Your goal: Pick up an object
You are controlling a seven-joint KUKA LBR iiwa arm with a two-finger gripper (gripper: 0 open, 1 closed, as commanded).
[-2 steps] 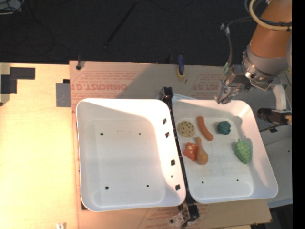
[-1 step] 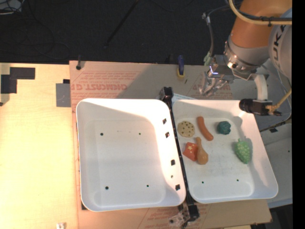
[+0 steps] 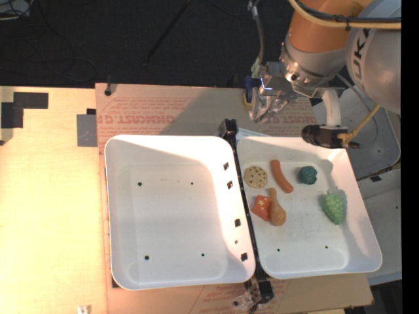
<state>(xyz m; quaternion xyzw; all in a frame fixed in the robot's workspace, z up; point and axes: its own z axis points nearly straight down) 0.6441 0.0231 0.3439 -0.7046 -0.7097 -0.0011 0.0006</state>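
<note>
The right bin (image 3: pixel 353 241) holds several toy foods. A round tan cookie (image 3: pixel 255 174) lies at its upper left, with an orange sausage (image 3: pixel 281 176) beside it. Below them sit a red piece (image 3: pixel 262 205) and a tan drumstick (image 3: pixel 277 209), touching each other. A dark green broccoli (image 3: pixel 307 174) sits further right, and a light green grape bunch (image 3: pixel 334 207) lies near the right wall. My gripper (image 3: pixel 265 113) hangs above the bench behind the bins' far edge, over none of the foods. Nothing shows between its fingers.
The left bin (image 3: pixel 131 175) stands beside the right one, joined by black clips (image 3: pixel 230 169) along the middle. A brown board (image 3: pixel 163 113) lies under both bins. The grey and orange arm (image 3: pixel 327 25) fills the upper right.
</note>
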